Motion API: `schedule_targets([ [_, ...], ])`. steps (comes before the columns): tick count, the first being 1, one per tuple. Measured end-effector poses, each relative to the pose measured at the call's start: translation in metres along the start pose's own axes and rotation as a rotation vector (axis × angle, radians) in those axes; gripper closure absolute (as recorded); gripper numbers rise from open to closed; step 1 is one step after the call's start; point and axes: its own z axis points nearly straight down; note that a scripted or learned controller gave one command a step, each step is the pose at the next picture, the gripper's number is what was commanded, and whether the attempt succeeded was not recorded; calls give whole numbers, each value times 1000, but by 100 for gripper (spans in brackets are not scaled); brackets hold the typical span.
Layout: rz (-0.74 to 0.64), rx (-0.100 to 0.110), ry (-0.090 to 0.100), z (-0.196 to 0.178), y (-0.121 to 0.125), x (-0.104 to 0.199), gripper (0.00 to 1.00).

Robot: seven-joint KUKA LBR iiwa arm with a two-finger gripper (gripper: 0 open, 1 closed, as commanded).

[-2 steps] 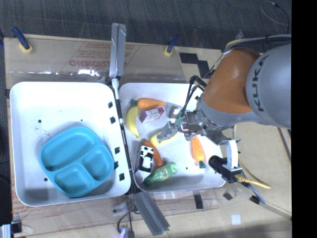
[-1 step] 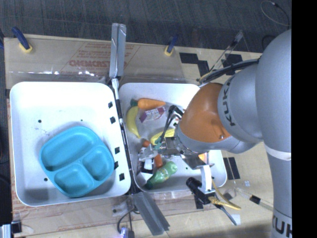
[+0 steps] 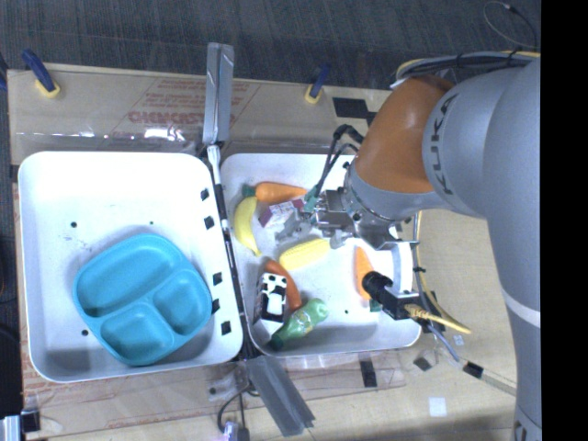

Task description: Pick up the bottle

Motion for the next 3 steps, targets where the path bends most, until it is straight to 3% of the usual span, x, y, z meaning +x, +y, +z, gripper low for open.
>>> schedule_targets([
  [1, -3, 3, 1, 79, -20, -54, 0],
  [2, 237, -23, -1, 104, -42, -29, 0],
  [3, 230, -24, 0, 95, -41, -27, 100],
])
